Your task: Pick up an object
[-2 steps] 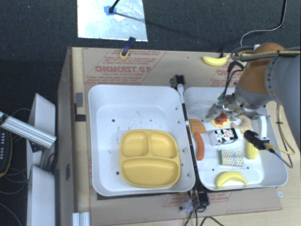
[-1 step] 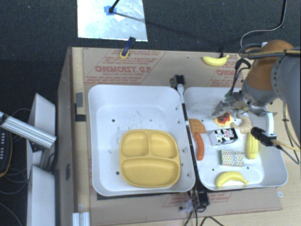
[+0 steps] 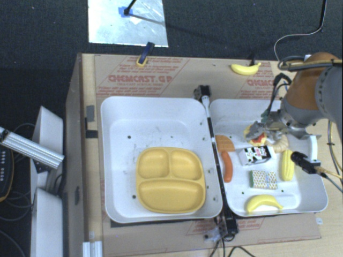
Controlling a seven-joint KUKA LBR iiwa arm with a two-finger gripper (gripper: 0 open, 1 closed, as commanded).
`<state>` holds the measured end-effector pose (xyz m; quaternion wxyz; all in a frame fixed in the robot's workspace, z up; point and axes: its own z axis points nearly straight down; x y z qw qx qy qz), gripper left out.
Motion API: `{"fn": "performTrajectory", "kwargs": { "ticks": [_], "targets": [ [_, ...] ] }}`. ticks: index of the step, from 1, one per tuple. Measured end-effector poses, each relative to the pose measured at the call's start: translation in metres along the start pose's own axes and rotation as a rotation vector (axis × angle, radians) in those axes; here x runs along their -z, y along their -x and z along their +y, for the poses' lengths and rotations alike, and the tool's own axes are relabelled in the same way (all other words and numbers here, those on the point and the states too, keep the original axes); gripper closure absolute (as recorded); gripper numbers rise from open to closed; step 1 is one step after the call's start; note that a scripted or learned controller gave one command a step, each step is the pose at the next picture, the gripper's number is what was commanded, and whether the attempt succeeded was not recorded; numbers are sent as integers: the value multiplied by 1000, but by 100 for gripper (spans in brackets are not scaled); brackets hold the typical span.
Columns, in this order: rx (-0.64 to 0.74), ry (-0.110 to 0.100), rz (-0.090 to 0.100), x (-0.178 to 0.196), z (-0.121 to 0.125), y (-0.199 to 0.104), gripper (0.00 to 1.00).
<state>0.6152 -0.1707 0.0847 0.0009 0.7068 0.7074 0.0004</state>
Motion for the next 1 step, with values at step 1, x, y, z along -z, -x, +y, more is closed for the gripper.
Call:
{"fn": "performTrajectory", "kwargs": {
  "ticks": [1],
  "targets": [
    [13,3,21,2,-40,18,0]
  ]
}}
